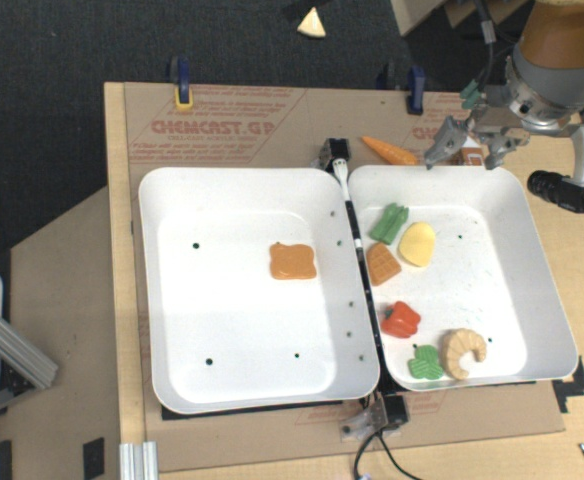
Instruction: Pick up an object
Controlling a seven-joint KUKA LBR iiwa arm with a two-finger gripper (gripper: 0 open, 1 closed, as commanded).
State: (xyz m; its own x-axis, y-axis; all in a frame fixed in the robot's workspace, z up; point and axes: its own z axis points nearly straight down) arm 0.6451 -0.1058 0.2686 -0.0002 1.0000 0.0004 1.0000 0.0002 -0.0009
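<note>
Bins first: I see the left bin carrying one orange-brown flat piece near its centre, with bare white floor on every side of it. The right bin holds a green piece, a yellow lemon just beside it, a tan wedge by the dividing rim, a red pepper, and at 6 o'clock a green leafy piece touching a beige croissant. An orange carrot lies on the counter beyond the rim. The gripper hangs over the right bin's 12 o'clock edge, fingers apart, nothing between them.
</note>
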